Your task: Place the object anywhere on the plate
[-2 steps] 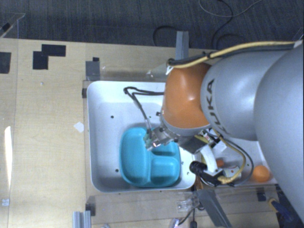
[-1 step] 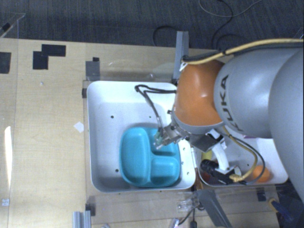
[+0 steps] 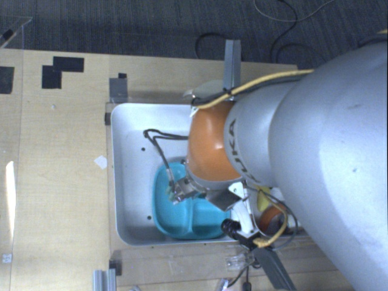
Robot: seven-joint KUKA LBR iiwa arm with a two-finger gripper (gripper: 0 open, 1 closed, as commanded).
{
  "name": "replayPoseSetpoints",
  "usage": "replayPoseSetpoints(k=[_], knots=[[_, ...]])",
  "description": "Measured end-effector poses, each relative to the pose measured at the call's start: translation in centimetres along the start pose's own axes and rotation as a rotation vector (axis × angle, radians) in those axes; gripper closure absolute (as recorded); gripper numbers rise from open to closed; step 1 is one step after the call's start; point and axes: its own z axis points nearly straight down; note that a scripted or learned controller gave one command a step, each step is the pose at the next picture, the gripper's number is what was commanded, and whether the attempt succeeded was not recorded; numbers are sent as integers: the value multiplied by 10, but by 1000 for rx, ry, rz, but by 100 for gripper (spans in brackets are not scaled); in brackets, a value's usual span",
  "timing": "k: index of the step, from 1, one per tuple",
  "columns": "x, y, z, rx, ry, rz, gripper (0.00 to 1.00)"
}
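Closest to the lens, my grey arm (image 3: 321, 156) covers the right side, its orange band (image 3: 209, 144) over the bin (image 3: 130, 162). At left lies bare bench (image 3: 54, 162). Next comes the bin, with a black cable (image 3: 159, 139) looping in it and a blue plate (image 3: 167, 217) near its front wall. My gripper (image 3: 177, 191) hangs above the plate; I cannot tell whether it is open or closed. Just right of the plate, half hidden under my wrist, sits an orange and yellow object (image 3: 271, 218), not on the plate.
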Motion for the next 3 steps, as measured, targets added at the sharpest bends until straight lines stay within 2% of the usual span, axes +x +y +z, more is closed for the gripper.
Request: replayPoseSetpoints(k=[1,2,3], knots=[[37,38,-164,-4,-1,233,100],[28,15,-12,-1,0,-231,100],[42,31,21,-30,-3,-50,100]])
